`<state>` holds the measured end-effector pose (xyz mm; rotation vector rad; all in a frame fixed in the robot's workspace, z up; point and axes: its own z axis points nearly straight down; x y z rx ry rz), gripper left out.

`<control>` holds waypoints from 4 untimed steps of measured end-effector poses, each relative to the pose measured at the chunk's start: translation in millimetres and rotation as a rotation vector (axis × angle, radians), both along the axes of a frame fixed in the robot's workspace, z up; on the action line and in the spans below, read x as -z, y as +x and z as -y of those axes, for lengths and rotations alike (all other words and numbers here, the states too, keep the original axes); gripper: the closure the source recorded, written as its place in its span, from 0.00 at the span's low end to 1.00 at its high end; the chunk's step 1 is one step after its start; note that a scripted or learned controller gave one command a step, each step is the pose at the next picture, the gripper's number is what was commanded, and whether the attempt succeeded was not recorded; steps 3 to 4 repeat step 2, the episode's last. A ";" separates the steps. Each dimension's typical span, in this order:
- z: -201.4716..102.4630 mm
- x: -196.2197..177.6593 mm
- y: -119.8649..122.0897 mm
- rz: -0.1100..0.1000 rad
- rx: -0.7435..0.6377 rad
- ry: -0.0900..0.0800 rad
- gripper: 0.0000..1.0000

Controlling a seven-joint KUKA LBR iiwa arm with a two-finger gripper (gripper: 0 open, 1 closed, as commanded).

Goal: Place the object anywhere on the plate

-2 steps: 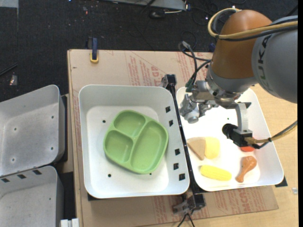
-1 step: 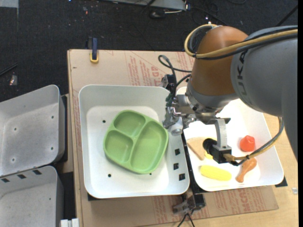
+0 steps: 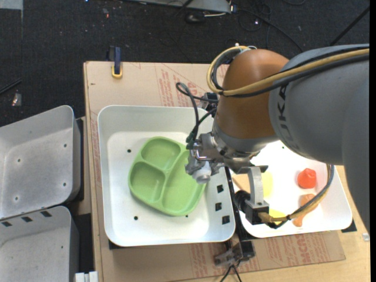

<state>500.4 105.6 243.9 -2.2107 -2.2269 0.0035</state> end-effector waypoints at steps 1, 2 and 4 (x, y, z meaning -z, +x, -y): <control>-32.9 22.6 -17.4 0.001 0.003 -0.001 1.00; -31.9 22.1 -17.0 0.002 0.007 -0.001 0.00; -31.9 22.1 -17.0 0.002 0.007 -0.001 0.00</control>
